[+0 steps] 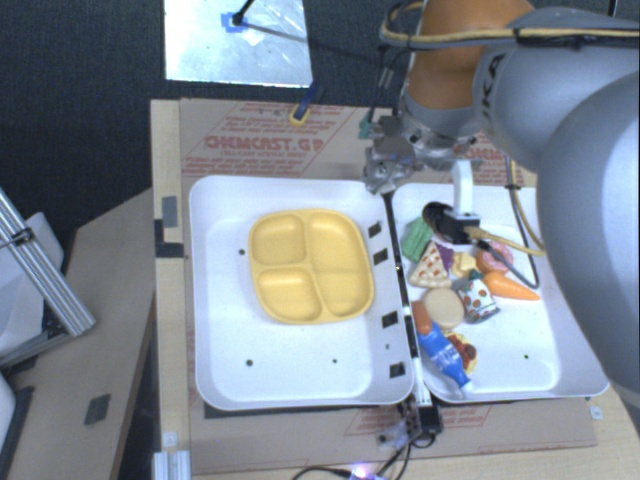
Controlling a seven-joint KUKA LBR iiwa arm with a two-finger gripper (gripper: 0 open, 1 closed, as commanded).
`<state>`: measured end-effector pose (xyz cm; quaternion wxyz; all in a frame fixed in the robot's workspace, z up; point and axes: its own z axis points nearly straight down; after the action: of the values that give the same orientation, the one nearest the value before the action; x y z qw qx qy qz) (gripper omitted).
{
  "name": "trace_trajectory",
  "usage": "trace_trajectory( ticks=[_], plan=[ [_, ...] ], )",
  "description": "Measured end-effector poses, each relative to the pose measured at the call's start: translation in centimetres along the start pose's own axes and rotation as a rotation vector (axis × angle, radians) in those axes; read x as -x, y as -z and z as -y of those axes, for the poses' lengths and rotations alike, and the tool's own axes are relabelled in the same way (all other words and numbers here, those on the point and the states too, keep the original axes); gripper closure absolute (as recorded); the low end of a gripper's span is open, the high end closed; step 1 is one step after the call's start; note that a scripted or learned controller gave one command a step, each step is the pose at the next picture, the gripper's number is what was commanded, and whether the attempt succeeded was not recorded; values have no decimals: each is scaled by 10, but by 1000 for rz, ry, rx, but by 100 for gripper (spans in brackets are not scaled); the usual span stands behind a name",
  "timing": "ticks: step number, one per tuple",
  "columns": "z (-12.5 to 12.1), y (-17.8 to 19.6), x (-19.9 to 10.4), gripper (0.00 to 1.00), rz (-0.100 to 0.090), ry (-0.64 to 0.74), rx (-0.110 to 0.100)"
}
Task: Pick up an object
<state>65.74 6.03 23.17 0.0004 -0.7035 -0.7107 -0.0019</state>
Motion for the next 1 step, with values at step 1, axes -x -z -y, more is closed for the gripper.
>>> trace_trajectory(
  ticks=[1],
  plan=[
    [-2,-16,-22,100,3,-3,-1]
  ],
)
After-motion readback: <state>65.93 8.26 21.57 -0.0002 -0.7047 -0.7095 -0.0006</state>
